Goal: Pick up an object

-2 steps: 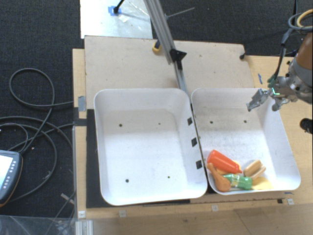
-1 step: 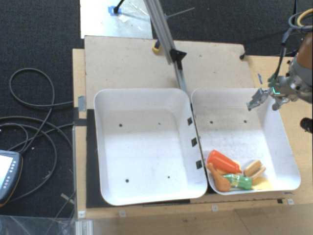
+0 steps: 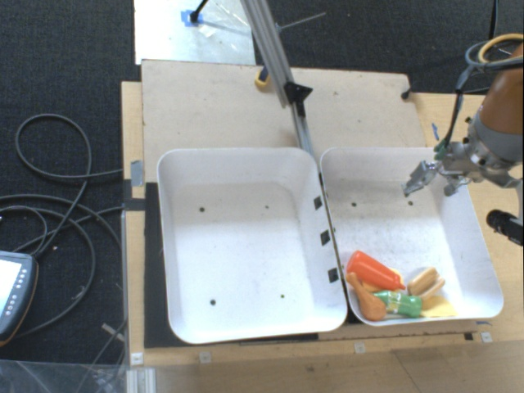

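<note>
Several toy foods lie bunched in the near corner of the right bin (image 3: 385,158): an orange-red piece (image 3: 375,270), a tan drumstick-shaped piece (image 3: 367,298), a green piece (image 3: 401,304), a beige bun-like piece (image 3: 426,282) and a flat yellow piece (image 3: 443,306). My gripper (image 3: 431,182) hangs over the far right part of that bin, well behind the pile. Its two fingers stand apart, open, with nothing between them.
The left bin (image 3: 237,155) sits beside the right one, with a divider strip between them. A slanted metal pole (image 3: 270,39) crosses the back of the bench. Cables (image 3: 57,178) and a handheld device (image 3: 12,289) lie on the floor at left.
</note>
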Controlling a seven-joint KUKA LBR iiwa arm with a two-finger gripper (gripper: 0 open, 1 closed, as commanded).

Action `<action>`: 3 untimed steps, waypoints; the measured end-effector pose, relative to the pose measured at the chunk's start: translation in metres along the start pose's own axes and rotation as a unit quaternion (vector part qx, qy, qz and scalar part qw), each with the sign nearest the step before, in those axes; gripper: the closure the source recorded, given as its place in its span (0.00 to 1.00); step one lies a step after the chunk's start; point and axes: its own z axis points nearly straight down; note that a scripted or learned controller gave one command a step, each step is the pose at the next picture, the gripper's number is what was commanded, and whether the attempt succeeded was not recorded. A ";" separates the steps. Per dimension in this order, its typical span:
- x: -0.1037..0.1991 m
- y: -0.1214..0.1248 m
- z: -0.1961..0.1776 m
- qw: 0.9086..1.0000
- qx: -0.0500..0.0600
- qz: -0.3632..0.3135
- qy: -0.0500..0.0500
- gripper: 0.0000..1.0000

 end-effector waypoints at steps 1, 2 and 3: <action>-0.002 0.003 0.042 1.000 0.000 0.001 0.000 0.00; 0.007 0.003 0.088 1.000 0.000 0.000 0.000 0.00; 0.006 0.005 0.074 1.000 -0.003 0.000 -0.001 1.00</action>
